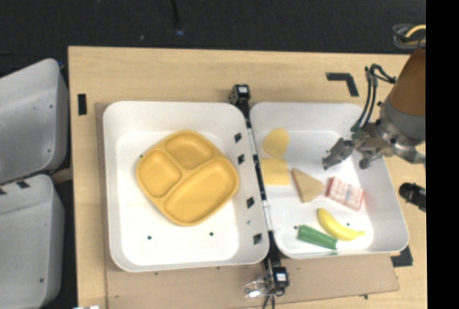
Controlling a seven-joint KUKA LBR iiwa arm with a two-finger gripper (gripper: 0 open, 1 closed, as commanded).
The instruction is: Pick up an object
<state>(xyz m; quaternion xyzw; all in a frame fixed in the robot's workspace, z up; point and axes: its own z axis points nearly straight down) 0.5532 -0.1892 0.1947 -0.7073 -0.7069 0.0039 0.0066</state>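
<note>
1. A wooden surface (86,78) carries two shallow white bins side by side, seen from above at a slant.
2. The arm (410,96) reaches in from the right, and its tool (343,155) hangs over the upper right part of the right bin (373,239).
3. Whether the tool's two dark fingers are spread or closed cannot be told, and nothing can be seen between them.
4. Just below the tool lies a small packet (345,193) with a red and white pattern.
5. Below and left of the tool, near it, lies a tan wedge (308,184).
6. To the tool's left, at the bin's left side, lie a pale yellow round piece (276,142) and, below that, a yellow square slice (275,172) that touches the wedge.
7. Further below the tool, near the bin's front wall, lies a banana (338,225), with a green stick-shaped item (316,236) just beside it on the side toward the left bin.
8. Well to the tool's left, the left bin (122,229) holds a yellow divided plate (188,176) with three compartments, lying flat near the bin's middle.
</note>
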